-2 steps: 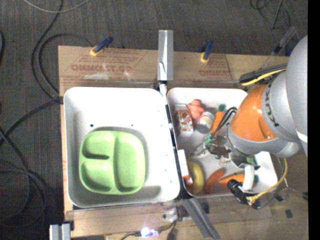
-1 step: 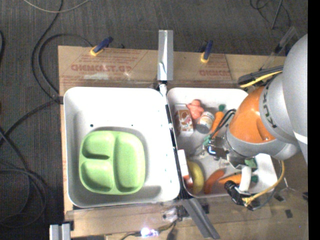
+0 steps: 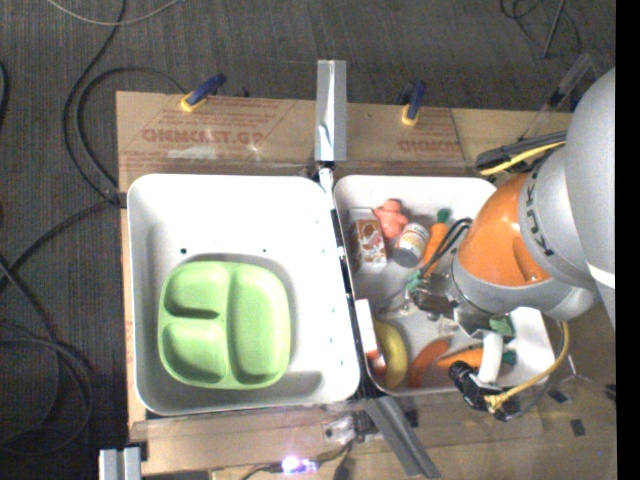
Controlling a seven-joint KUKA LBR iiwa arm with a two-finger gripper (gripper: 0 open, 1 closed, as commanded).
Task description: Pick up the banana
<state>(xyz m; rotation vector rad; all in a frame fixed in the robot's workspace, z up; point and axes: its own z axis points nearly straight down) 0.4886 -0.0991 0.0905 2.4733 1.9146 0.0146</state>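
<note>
The yellow banana [image 3: 392,354] lies in the right bin [image 3: 540,340], close to its front left corner and next to the bin's left wall. My gripper [image 3: 432,296] hangs over the middle of that bin, a little above and to the right of the banana, and is apart from it. The arm's orange band [image 3: 497,238] and grey wrist cover much of the bin's right half, along with the gripper's lower part.
A brown carton [image 3: 370,241], a red toy [image 3: 391,214], a small grey can [image 3: 410,245] and a carrot [image 3: 437,238] lie at the right bin's back. An orange item [image 3: 430,356] sits just right of the banana. The left bin [image 3: 150,218] holds a green divided plate [image 3: 227,323].
</note>
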